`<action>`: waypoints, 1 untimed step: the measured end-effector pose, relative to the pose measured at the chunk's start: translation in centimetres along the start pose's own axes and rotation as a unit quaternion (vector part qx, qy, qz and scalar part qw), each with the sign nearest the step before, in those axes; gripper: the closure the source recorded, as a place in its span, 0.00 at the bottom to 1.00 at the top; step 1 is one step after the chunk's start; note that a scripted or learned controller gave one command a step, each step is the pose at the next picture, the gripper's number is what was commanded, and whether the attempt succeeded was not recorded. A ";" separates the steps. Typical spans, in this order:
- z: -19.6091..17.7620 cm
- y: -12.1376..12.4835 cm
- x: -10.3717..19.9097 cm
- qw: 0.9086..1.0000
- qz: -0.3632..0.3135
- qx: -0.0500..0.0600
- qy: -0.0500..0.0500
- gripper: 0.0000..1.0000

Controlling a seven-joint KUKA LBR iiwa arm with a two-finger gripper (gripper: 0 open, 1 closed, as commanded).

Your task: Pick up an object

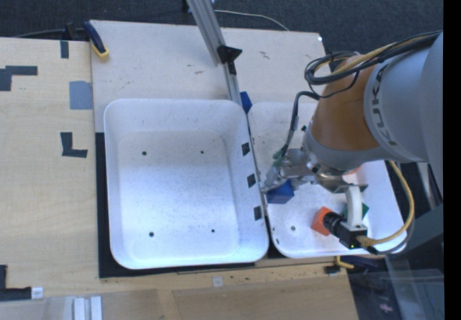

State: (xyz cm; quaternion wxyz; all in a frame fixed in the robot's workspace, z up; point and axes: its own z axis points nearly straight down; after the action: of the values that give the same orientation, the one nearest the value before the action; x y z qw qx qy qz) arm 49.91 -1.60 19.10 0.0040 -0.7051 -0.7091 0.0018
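Reaching into the right bin (288,243), your pincer (279,180) sits at a small blue block (280,193) by the dividing wall; you cannot tell whether it grips. Next comes a straight lift, you'd judge. Nearer you lies an orange piece (320,222). The block looks boxy, solid.

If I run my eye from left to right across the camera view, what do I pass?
Yellow-handled clamp → left white bin → slanted metal rail → blue block → orange object → grey arm.
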 end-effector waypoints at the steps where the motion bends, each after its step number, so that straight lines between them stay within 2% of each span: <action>1: -2.5 1.6 6.3 1.000 -0.002 -0.004 0.000 1.00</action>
State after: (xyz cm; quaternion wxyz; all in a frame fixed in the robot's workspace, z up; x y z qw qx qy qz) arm 51.48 4.75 21.58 0.0012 -0.7038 -0.7104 -0.0007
